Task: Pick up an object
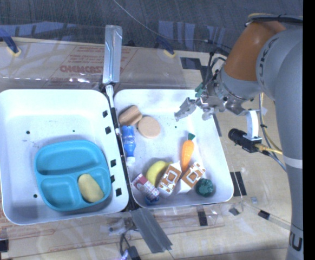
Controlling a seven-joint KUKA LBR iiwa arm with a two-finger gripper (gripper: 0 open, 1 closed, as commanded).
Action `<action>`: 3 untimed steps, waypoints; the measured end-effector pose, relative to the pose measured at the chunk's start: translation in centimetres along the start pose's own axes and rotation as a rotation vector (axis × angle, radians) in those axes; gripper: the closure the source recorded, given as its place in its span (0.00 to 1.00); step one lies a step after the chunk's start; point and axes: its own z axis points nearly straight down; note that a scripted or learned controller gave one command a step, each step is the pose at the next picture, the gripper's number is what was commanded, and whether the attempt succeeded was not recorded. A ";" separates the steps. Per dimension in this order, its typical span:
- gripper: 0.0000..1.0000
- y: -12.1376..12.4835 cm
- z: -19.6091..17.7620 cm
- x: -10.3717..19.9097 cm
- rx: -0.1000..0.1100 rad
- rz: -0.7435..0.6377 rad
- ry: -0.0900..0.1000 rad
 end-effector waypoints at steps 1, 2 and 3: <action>0.00 -3.9 10.5 -2.1 -0.017 -0.263 -0.006; 1.00 -3.6 9.2 -2.2 -0.026 -0.268 -0.015; 0.00 -3.6 9.3 -2.2 -0.025 -0.268 -0.014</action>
